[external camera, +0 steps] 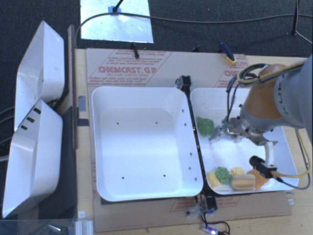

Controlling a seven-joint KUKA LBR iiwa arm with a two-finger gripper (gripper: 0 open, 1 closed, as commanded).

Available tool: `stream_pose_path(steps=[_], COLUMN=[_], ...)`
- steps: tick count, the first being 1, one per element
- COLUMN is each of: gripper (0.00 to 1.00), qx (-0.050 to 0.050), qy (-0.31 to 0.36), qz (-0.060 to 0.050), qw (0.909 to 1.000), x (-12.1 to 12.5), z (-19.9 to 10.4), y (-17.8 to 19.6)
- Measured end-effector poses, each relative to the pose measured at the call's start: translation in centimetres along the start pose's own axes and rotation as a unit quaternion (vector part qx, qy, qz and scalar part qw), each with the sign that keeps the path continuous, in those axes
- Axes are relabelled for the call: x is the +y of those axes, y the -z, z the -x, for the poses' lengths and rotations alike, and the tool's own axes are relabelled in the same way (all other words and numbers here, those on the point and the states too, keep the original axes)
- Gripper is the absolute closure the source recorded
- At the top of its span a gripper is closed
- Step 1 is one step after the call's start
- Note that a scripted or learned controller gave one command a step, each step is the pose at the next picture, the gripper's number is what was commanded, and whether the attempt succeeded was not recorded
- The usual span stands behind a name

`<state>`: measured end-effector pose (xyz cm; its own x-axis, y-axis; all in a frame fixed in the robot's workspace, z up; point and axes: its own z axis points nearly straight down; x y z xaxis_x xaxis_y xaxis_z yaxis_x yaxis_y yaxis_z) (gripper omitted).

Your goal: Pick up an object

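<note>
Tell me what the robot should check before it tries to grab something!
1. Something to grab nearby: ok. A bumpy green toy lies in the right-hand shallow white bin, just left of the grey two-finger gripper.
2. Gripper holding nothing: cannot tell.
3. More choices: ok. A pale yellow piece, a small green lump, a tan bread-like roll and an orange piece sit huddled at the bin's near edge.
4. Pile easy to separate: not ok, pieces touch.
5. Left-hand white bin for dropping: ok.
</note>
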<state>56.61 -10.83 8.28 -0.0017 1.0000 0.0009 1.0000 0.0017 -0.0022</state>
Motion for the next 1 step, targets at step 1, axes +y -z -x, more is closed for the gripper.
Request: stream_pose_path(steps=[1], gripper=[0.00], qx=[-0.001], qy=[0.001], qz=[0.002], qw=[1.0000], x=[7.38], z=[-2.32], y=[0.19])
